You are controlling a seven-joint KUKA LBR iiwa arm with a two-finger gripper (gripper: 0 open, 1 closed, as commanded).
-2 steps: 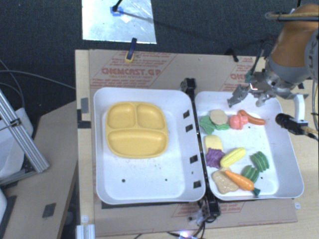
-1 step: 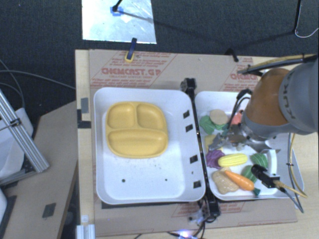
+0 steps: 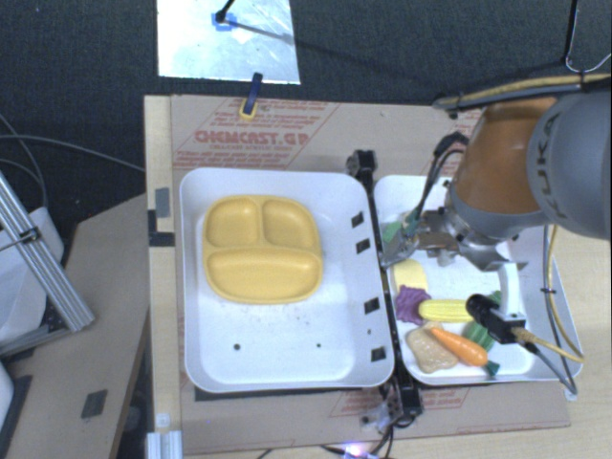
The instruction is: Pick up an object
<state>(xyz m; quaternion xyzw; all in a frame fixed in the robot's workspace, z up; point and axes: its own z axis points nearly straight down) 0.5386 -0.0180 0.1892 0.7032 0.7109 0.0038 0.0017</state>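
Note:
My gripper (image 3: 400, 245) hangs low over the upper left part of the right bin (image 3: 478, 379), close to the wall between the bins. A small green piece (image 3: 393, 229) shows right beside it. Just below the gripper lies a pale yellow wedge (image 3: 411, 275), then a purple toy (image 3: 411, 302) and a yellow corn-like piece (image 3: 442, 310). Along the bin's front edge lie a tan bread-like piece (image 3: 430, 352) and an orange carrot (image 3: 457, 345), with a green toy (image 3: 474, 333) beside the carrot. The arm's grey and orange body hides the bin's back part.
The left bin (image 3: 277, 352) holds a yellow divided plate (image 3: 262, 249) in its back half. A row of black clips (image 3: 368, 275) runs along the wall between the bins. A cardboard sheet (image 3: 258, 132) lies under both bins.

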